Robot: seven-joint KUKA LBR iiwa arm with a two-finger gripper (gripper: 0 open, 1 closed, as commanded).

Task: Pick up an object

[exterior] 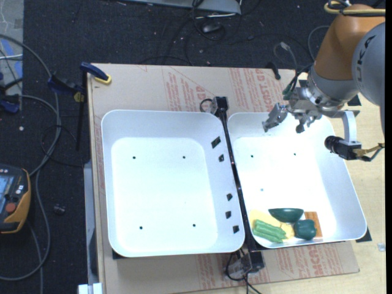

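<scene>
The gripper point(286, 119) is hovering over the far edge of the right bin point(343, 182), fingers apart and carrying nothing. The objects (green pepper point(269, 230), dark green bowl point(286, 214), teal lump point(305, 229)) are clustering at the near edge, so it needs to travel nearer and descend.

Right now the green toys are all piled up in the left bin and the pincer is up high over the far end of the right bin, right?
Not quite. The camera view shows the green toys piled at the near end of the right bin, not the left bin. The rest holds: the pincer is over the right bin's far end.
</scene>
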